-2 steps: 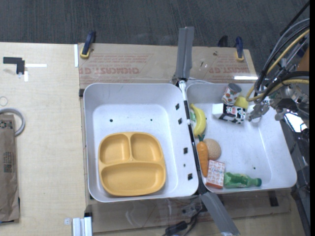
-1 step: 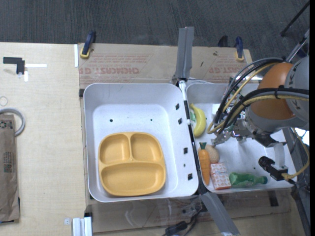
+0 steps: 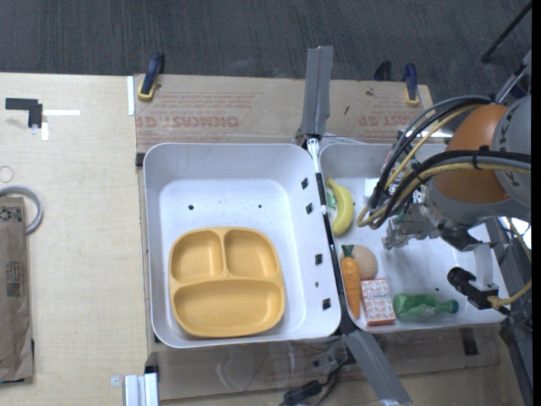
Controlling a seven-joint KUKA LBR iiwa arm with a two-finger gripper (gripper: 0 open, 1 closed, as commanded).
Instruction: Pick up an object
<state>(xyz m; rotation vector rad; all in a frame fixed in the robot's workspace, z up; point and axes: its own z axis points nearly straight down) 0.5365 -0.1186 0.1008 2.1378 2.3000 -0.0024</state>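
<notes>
The right bin (image 3: 372, 163) holds a yellow banana (image 3: 340, 206) at its left wall. Below it lie an orange carrot (image 3: 350, 284), a round tan fruit (image 3: 364, 260), a red and white carton (image 3: 377, 301) and a green bottle (image 3: 423, 305) on its side. My gripper (image 3: 404, 229) hangs over the middle of this bin, under a bundle of cables, right of the tan fruit and above the bottle. Nothing shows between it and the objects, and its tip is partly hidden by the wrist.
The left bin (image 3: 169, 167) carries a yellow divided plate (image 3: 226, 280). A metal divider (image 3: 318, 100) runs between the bins. Cardboard (image 3: 220, 108) lies behind them, clamped at both ends. A brown paper bag (image 3: 13, 286) rests at the bench's far left.
</notes>
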